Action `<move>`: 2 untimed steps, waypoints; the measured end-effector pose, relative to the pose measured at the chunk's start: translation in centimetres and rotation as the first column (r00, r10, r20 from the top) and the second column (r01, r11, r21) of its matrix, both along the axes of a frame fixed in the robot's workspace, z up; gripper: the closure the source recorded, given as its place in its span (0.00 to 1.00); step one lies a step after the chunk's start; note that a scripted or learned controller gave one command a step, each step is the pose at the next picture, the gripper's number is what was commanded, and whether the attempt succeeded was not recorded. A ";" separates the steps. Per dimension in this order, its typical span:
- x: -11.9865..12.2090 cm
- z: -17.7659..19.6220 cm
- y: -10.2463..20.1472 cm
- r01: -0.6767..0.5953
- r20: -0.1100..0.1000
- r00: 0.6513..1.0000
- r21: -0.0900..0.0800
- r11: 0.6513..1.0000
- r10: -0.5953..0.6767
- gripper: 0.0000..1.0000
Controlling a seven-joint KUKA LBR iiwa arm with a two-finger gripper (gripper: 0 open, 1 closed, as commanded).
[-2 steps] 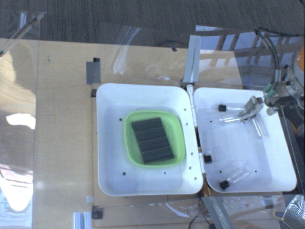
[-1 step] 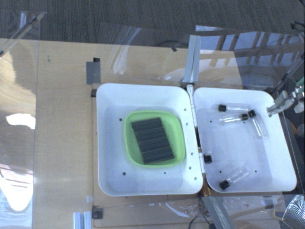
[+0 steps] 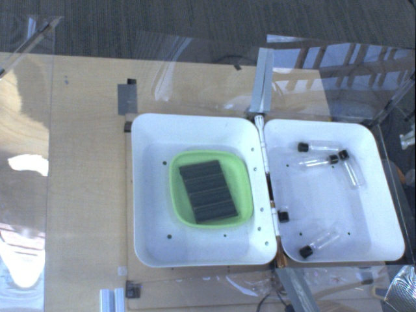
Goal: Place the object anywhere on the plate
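On green plate [image 3: 211, 187]: dark ridged block [image 3: 207, 192], seemingly flat.

Dark ribbed carpet [image 3: 162, 12] lies beyond the pale wooden bench [image 3: 71, 174].

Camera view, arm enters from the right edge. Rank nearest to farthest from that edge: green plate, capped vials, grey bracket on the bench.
1. capped vials: right bin, upper part.
2. green plate: left bin, under the dark block.
3. grey bracket: on the bench, past the left bin's far-left corner.
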State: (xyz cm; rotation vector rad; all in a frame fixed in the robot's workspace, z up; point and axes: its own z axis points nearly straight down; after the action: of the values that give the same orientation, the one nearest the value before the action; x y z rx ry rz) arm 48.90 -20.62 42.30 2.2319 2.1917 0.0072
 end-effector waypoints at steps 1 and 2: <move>0.0 1.3 0.7 0.132 -0.002 0.991 0.002 0.991 -0.132 0.00; 0.0 1.3 0.9 0.242 -0.002 0.970 0.004 0.970 -0.242 0.00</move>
State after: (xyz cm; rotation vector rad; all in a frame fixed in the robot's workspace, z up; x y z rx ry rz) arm 48.90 -19.71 43.61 2.4852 1.9045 0.0075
